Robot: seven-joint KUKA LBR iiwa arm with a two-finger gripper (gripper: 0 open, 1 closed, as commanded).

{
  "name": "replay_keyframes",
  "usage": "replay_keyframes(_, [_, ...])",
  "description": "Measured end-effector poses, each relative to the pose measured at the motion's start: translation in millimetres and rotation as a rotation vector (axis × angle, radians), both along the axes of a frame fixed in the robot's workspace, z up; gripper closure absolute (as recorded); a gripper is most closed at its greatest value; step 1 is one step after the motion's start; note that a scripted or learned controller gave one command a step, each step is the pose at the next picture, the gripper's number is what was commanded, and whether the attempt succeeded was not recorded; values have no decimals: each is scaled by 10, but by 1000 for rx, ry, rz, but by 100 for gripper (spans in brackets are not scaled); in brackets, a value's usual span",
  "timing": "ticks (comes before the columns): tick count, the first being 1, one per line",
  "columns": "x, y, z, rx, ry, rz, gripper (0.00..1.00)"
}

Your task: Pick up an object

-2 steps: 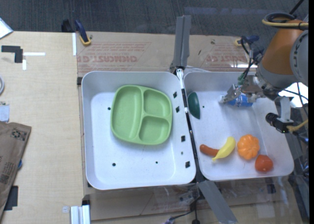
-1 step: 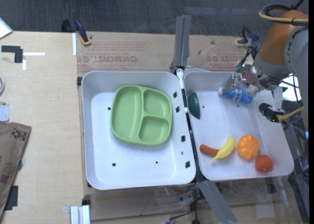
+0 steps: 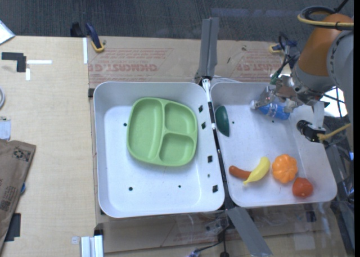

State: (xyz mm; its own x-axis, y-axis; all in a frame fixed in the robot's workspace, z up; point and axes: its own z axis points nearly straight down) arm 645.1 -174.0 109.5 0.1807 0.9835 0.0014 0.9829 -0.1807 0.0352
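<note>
**Claw low in the right bin's far corner, nothing lifted yet**

You have the arm (image 3: 326, 53) reaching in from the right, its claw (image 3: 274, 106) down at the far right corner of the right bin (image 3: 320, 194). There is a blur of blue and grey right at the tip, so you cannot tell whether the claw is spread or pressed together, nor whether that blue is part of the tool or a small item under it. Treat the grasp as unproven.

The candidates for picking all lie in the right bin. A dark green piece (image 3: 222, 120) rests against the left wall, near the divider. Along the near edge you have a yellow banana (image 3: 258, 170) touching a small red-orange piece (image 3: 239, 172), then an orange pumpkin-shaped toy (image 3: 284, 168) just beside the banana, and a red tomato-like ball (image 3: 302, 187) near the corner. The left bin (image 3: 112, 194) carries a green divided plate (image 3: 162, 132), well apart from the claw.

My reading is that you are in the reach-and-close step, early in the task. Next, you need a clean lift straight up: watch whether anything rises with the tip. If it comes up bare, the near-edge row is your better target, though the banana and its red neighbour sit close enough to spoil a pinch.
</note>
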Motion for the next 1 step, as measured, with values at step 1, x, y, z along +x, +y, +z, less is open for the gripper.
replay_keyframes(1, [171,-102,23,-4,-2,48,0])
